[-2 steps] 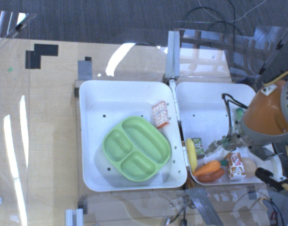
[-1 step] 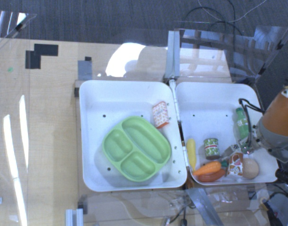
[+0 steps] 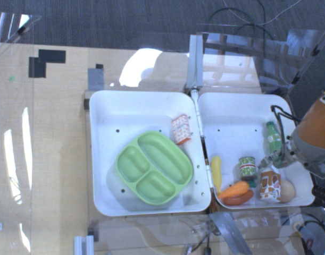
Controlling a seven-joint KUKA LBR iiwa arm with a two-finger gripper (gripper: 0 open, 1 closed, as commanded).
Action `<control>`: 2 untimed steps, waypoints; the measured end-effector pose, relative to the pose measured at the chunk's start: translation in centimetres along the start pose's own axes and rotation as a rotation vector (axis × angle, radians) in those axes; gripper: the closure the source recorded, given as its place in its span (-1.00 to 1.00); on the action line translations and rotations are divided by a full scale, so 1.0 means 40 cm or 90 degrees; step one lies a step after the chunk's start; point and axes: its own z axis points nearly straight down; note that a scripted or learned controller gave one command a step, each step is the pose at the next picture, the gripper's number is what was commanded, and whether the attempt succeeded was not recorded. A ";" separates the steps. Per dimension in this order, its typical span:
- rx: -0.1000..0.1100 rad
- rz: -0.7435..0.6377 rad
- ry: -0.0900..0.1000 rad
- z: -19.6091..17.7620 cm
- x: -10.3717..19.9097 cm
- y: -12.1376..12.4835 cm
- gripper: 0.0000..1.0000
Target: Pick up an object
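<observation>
The right bin (image 3: 231,110) holds several small items. A green bottle (image 3: 272,134) lies near its right wall. Along the front edge are a yellow banana-shaped piece (image 3: 216,172), a small green-labelled can (image 3: 247,167), an orange carrot (image 3: 234,189) on a red piece (image 3: 241,198), a brown-and-white carton (image 3: 269,186) and a beige egg-shaped item (image 3: 286,191). My gripper (image 3: 275,159) reaches in from the right and hangs low between the bottle and the carton, just right of the can. I see nothing clearly held in it.
The left bin (image 3: 106,110) carries a green divided plate (image 3: 154,167) and a small red-and-white snack packet (image 3: 180,129) by the shared wall. The arm's orange band (image 3: 317,126) sits over the right bin's right rim. Cables run behind the bins.
</observation>
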 end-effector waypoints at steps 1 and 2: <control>0.013 0.008 0.009 -0.254 0.150 0.068 1.00; 0.015 0.065 0.008 -0.285 -0.005 0.190 1.00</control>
